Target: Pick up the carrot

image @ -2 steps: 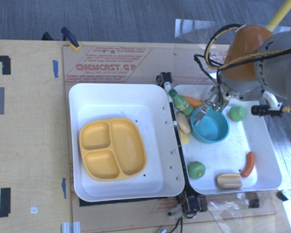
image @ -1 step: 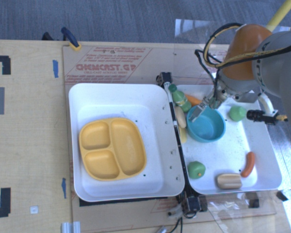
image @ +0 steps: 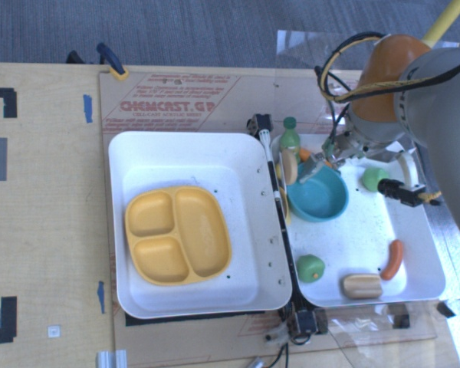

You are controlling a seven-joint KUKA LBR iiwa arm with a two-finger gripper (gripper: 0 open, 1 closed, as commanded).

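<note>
Bright, even overhead light, soft shadows, mild glare, slightly soft focus.

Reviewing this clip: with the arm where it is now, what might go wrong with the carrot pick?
1. The claw hangs over the back of the right bin, crowded by the blue bowl and green bottle; it may knock or grab those.
2. The orange carrot lies near the front beside the bread roll, far from the claw; a descent here would likely miss.

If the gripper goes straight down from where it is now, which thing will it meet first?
Probably the blue bowl: the gripper hangs over its upper rim, pointing down. A small orange piece beside it may be hit instead; depth is unclear.
</note>
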